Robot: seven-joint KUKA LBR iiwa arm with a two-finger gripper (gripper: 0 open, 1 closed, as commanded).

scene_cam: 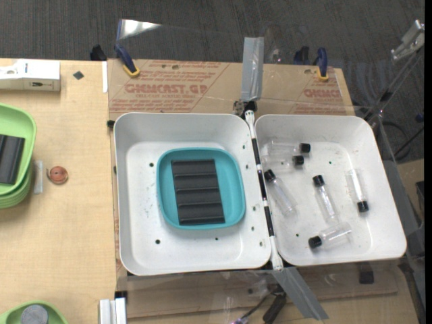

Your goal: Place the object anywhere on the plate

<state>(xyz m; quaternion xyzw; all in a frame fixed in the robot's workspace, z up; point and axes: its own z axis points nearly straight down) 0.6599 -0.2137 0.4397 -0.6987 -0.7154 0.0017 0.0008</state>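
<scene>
A teal plate (234, 181) with rounded corners lies in the middle of the left white bin (135, 235). A black ridged slab (198, 191) covers most of its inside. In the right white bin (378, 241) lie several clear plastic vials with black caps, all on their sides. One vial (279, 193) rests close to the divider between the bins. Another vial (325, 198) lies mid-bin, a third vial (356, 187) sits further right, and a wider vial (332, 236) lies near the front. Two shorter vials (289, 148) lie at the back left of that bin.
Printed cardboard (175, 86) stands behind the bins, held by clamps (126, 63). On the wooden bench to the left are stacked green trays (20, 181), a small orange disc (58, 175) and a white box (30, 75). Dark carpet lies beyond the bench.
</scene>
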